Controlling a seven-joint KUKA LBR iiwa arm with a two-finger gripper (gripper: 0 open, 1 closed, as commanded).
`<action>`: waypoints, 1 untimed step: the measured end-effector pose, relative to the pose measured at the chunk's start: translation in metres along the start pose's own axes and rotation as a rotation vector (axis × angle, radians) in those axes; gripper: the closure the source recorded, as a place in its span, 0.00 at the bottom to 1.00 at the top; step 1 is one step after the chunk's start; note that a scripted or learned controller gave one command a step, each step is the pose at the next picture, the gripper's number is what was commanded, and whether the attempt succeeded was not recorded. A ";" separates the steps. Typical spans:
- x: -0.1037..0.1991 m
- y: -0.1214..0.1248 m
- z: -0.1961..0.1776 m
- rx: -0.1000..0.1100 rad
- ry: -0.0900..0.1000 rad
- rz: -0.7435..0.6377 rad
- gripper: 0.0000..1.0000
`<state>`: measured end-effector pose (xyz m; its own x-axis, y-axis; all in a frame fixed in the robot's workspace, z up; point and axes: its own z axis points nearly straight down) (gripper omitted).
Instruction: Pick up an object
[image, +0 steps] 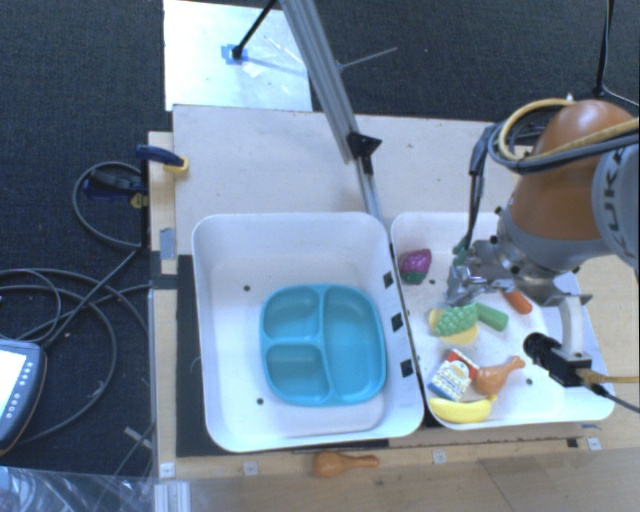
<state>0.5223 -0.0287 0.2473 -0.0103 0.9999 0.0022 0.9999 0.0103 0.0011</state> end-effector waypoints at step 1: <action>0.062 -0.010 0.006 0.001 0.001 -0.001 1.00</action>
<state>0.5112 0.0332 0.2419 -0.0117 0.9999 0.0028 0.9999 0.0117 0.0000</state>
